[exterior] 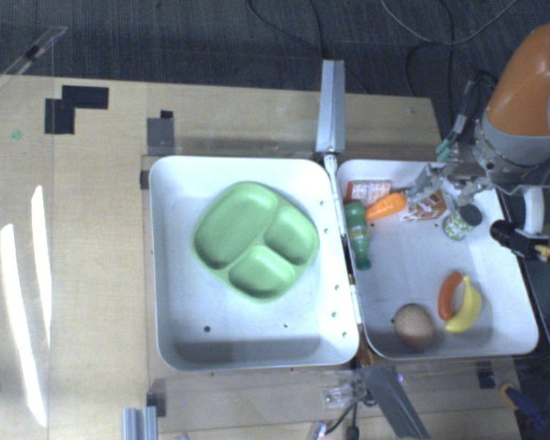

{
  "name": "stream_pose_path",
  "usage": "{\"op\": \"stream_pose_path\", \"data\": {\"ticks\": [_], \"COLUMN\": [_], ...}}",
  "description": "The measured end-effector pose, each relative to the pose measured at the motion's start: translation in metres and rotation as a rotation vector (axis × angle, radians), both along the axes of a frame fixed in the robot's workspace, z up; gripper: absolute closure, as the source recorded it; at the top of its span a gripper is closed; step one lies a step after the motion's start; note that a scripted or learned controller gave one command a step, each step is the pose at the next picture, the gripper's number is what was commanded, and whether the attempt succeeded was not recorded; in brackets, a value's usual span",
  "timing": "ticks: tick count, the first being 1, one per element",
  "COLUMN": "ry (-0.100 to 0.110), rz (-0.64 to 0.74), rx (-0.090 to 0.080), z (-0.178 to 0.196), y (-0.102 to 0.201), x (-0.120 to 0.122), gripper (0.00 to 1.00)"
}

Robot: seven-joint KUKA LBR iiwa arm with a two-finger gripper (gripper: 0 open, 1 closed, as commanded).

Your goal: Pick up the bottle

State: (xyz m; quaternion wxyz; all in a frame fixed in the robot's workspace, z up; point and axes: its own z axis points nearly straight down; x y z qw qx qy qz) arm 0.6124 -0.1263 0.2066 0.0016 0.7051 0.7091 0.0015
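Bottle (356, 235), green and slender, lies along the right bin's (504, 333) left wall, well left of the gripper (447, 193), whose opening we cannot tell. We see the arm reaching in from the frame's upper right, wrist down over a carrot (386, 208) and packet (368, 191). A smooth three-part green tray (255, 238) fills the left bin (170, 319)

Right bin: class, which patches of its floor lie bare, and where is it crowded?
In the right bin, bare floor lies mid-bin, bordered by the green bottle left, the banana and brown fruit below. The top is crowded: carrot, snack packet and the gripper.
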Motion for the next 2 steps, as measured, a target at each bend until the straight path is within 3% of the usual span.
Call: {"op": "stream_pose_path", "data": {"ticks": [1, 2], "ry": [0.000, -0.006], "rz": [0.237, 0.204], "rx": [-0.001, -0.002], "z": [-0.059, -0.118], "y": [0.042, 0.014], "x": [-0.033, -0.095], "gripper": [0.00, 0.00]}}
